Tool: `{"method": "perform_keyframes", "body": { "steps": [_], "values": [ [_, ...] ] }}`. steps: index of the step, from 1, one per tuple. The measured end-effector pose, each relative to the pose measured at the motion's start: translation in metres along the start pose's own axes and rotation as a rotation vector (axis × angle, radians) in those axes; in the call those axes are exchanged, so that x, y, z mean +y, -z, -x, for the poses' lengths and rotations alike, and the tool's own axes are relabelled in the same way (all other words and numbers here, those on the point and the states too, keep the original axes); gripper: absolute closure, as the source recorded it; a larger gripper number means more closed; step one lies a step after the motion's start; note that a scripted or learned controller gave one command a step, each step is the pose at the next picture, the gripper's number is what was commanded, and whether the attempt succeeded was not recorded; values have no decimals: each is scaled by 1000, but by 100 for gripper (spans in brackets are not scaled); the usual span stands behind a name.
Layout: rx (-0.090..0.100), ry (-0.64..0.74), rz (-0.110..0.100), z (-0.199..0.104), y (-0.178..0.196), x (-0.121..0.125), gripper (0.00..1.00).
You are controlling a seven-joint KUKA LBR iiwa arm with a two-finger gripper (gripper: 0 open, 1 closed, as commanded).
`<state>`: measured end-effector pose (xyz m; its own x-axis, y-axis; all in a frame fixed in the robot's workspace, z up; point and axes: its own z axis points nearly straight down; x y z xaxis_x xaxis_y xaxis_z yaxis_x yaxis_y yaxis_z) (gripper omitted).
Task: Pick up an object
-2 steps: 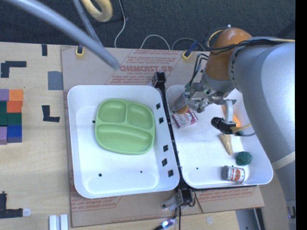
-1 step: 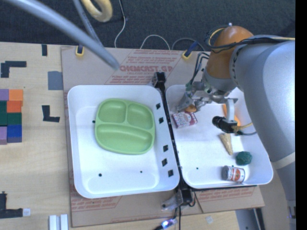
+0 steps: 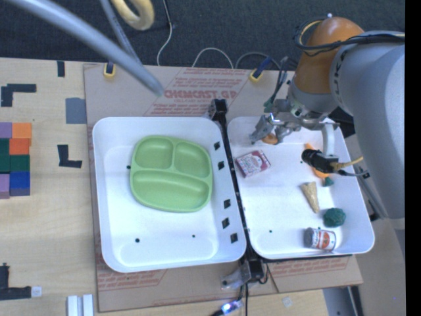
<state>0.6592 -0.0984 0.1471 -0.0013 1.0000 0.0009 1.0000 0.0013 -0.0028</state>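
Observation:
My gripper (image 3: 270,133) hangs low over the far left corner of the right bin (image 3: 342,242), fingers apart. A small orange thing (image 3: 271,137) shows just under and between the fingers; I cannot tell if they touch it. A pink-red packet (image 3: 252,163) lies just in front of the gripper. Further right lie a tan cone (image 3: 310,196), a dark green lump (image 3: 334,216) and a small can (image 3: 320,238) on its side. Another orange piece (image 3: 320,171) with a teal bit (image 3: 327,182) sits near the right wall.
The left bin (image 3: 112,242) holds a green divided plate (image 3: 172,174). A black-marked divider (image 3: 227,176) runs between the bins. Coloured blocks (image 3: 16,160) stand on the bench at far left. The arm's grey body fills the upper right.

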Motion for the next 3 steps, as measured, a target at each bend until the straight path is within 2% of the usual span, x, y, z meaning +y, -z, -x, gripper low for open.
{"method": "perform_keyframes", "body": {
  "steps": [1, 2, 3],
  "values": [
    [0, 0, 1, -2, 45, -9, 100],
    [-1, 1, 3, 0, 106, -8, 100],
    [0, 5, -3, -62, 103, -13, 100]
  ]
}}
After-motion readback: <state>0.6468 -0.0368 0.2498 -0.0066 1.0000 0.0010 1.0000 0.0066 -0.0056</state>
